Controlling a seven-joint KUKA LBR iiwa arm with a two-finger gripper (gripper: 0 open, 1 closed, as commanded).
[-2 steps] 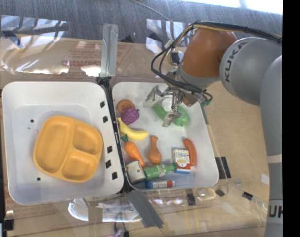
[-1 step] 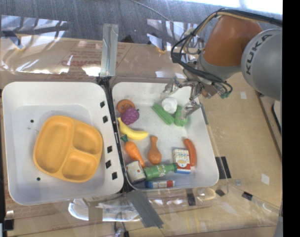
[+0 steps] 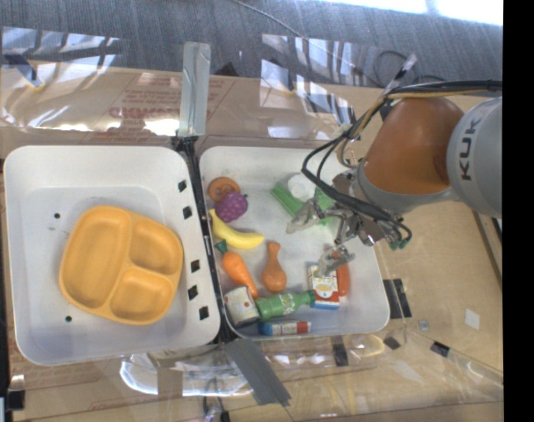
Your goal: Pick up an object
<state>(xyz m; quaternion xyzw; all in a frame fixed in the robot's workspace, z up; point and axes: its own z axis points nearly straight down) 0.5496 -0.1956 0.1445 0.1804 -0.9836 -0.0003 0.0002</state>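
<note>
My gripper (image 3: pixel 320 236) hangs over the right part of the right bin (image 3: pixel 372 310), below the orange wrist band. Its two fingers stand apart, open, and I see nothing between them. One fingertip (image 3: pixel 303 220) is near a green block (image 3: pixel 288 200) and a white piece (image 3: pixel 300 185). The other fingertip (image 3: pixel 338 255) sits just above a red and white carton (image 3: pixel 326 287). Further left lie a brown drumstick (image 3: pixel 274 269), a carrot (image 3: pixel 238 272), a banana (image 3: pixel 235 233), purple grapes (image 3: pixel 234 206) and an orange fruit (image 3: pixel 223 187).
A green bottle (image 3: pixel 285 304), a small carton (image 3: pixel 240 306) and a blue and red tube (image 3: pixel 284 328) lie along the right bin's near wall. The left bin (image 3: pixel 38 174) holds a yellow divided plate (image 3: pixel 120 263). Cables loop above the wrist.
</note>
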